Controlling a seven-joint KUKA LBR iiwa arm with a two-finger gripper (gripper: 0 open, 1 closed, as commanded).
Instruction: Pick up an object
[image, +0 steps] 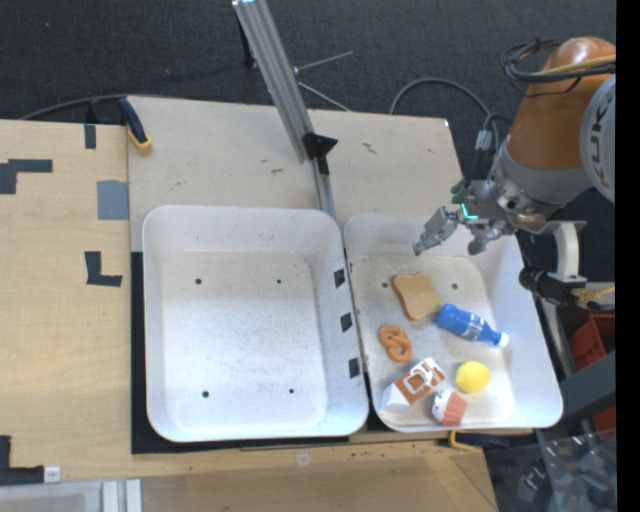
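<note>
The gripper (457, 236) hangs over the far end of the right bin (530, 330), its two grey fingers (433, 236) spread apart with nothing between them. The arm (555, 120), grey with an orange band, reaches in from the right edge of the camera view. All the objects lie in the right bin, toward its near half. A tan slice of bread (415, 295) lies nearest the gripper, just below it in the view and apart from the fingers. Beside it to the right is a blue bottle (468, 324) on its side, white cap pointing right. An orange pretzel (395, 343) sits near the bin's left wall. At the near end are an orange-and-white carton (419, 382), a yellow ball (473, 376), and a small orange-and-white cup (449, 406), close together. The left bin (160, 300) lies alongside, the two rims touching.
</note>
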